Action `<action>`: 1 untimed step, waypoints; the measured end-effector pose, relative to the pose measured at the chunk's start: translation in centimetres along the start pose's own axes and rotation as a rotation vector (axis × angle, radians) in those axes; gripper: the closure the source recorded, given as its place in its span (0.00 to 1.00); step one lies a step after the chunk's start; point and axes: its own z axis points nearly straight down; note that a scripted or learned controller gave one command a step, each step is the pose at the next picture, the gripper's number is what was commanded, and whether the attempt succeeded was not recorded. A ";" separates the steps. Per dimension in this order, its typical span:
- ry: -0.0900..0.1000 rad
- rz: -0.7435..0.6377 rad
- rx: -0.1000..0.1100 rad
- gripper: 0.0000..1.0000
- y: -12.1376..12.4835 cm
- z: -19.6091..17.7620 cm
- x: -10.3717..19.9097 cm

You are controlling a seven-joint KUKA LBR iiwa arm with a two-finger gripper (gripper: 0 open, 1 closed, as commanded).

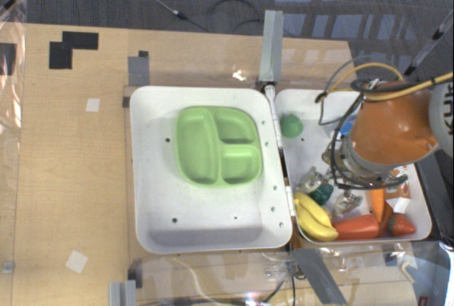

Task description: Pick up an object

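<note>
Two white bins sit side by side on your wooden bench (64, 170), and they are the biggest things before you. Your left bin (152, 226) carries a light green divided tray (216, 146), lying flat near its middle with three compartments showing. Your right bin (305, 102) is crowded toward its near end. Over it hangs your arm, its orange band (390, 130) a broad dome that covers much of the bin's right half, with yellow and black cables looping up from it toward the top right.

Below the dome you can see the gripper (339, 192) low among the toys, metal parts reaching down just beside the banana. You cannot tell from this angle whether it is released or clenched, nor whether anything sits in it; the wrist hides that.

Look next at the objects. A yellow banana (314, 216) lies along the bin's near left corner. A red pepper (357, 226) lies touching it on the right. An orange carrot (378, 204) stands behind the pepper, and a small red piece (401, 225) rests near the far right corner. A dark green item (323, 192) sits above the banana. A small green ball (291, 126) lies apart, near the dividing wall.
</note>
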 end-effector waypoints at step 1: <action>-0.009 -0.049 0.018 0.00 -2.7 -0.1 7.8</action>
